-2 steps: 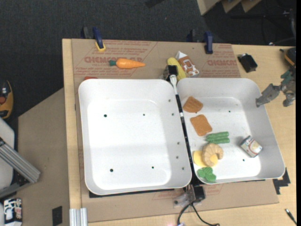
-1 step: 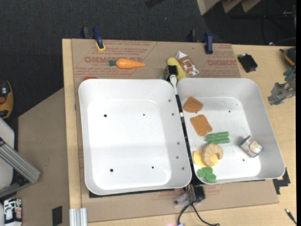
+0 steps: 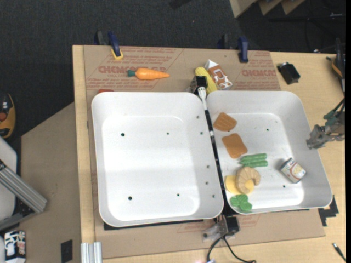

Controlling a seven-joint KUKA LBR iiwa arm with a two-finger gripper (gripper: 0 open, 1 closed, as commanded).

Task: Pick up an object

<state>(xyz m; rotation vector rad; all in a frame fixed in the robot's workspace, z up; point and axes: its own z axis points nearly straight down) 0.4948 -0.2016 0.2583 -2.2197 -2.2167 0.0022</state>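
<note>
There are two white bins: the left bin (image 3: 104,147) and the right bin (image 3: 307,147). In the right bin I count seven toy foods: two brown toast pieces, one (image 3: 225,122) above the other (image 3: 235,145), one green pea pod (image 3: 253,160), one croissant (image 3: 249,175), one yellow piece (image 3: 231,186) partly under it, one green leafy piece (image 3: 241,203), and one small can (image 3: 293,170). Behind the bins lie one carrot (image 3: 149,74), one banana (image 3: 201,74) and one small carton (image 3: 218,76). Two blue clamps, (image 3: 114,45) and (image 3: 242,48), hold the board.
</note>
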